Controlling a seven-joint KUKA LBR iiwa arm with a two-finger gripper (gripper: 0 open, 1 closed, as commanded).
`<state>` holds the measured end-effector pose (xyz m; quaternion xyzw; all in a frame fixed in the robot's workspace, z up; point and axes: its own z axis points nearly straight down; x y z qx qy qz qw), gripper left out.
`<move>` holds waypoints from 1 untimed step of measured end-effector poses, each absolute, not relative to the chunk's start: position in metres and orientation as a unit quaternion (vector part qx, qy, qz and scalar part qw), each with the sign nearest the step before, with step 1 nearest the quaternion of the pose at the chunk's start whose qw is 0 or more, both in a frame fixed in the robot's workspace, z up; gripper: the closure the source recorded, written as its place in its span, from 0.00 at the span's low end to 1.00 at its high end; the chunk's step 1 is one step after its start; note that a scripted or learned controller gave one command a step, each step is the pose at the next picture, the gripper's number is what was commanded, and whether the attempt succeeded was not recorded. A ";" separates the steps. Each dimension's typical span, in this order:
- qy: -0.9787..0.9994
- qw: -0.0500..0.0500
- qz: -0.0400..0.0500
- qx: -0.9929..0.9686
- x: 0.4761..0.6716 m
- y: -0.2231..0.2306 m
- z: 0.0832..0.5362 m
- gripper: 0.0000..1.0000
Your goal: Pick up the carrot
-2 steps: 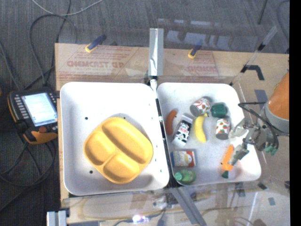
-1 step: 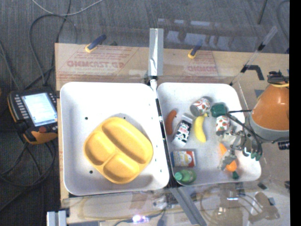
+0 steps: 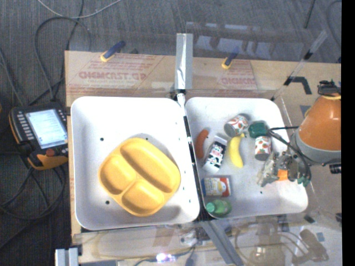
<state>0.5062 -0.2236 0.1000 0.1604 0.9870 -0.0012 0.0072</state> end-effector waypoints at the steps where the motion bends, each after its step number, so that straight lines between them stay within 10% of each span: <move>1: 0.998 0.004 -0.002 -0.055 0.560 -0.224 0.091 1.00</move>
